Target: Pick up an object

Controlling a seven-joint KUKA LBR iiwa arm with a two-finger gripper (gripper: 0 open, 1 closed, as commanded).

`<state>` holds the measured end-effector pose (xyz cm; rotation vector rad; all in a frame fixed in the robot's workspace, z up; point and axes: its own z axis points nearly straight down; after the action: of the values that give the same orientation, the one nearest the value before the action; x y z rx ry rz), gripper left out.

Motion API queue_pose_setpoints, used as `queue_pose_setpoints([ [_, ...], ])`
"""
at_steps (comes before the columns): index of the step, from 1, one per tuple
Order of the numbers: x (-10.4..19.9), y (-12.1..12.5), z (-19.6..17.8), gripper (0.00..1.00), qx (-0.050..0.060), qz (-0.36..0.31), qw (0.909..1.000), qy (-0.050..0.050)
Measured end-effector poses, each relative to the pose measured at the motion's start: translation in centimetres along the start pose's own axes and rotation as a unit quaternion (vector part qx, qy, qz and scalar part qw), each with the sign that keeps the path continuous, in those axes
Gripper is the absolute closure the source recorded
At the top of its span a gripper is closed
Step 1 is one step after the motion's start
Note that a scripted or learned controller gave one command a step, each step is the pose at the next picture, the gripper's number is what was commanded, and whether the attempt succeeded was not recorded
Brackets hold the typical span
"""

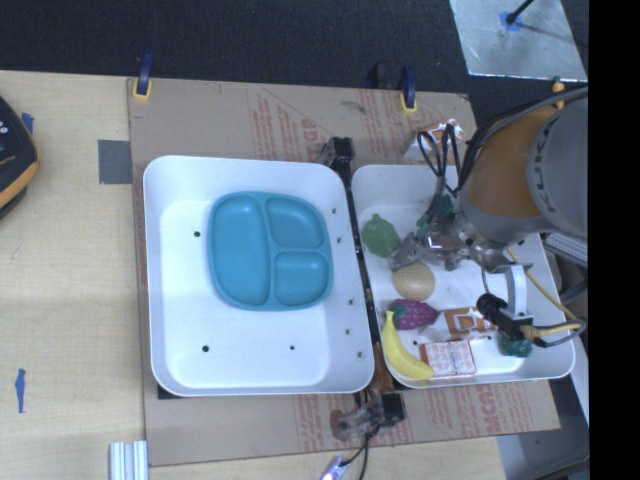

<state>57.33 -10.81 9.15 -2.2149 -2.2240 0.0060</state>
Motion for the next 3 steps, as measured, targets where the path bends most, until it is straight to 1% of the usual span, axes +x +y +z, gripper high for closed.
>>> queue_pose_setpoints([
  [1,0.9,-6.2,0.1,0.00,0.000,0.000,1.0000,0.000],
  [2,-1.3,-0.5,0.0,0.00,-0.001,0.000,1.0000,0.000],
  [3,-1.4,-0.5,-1.1,1.00,-0.001,-0.001,1.0000,0.000],
])
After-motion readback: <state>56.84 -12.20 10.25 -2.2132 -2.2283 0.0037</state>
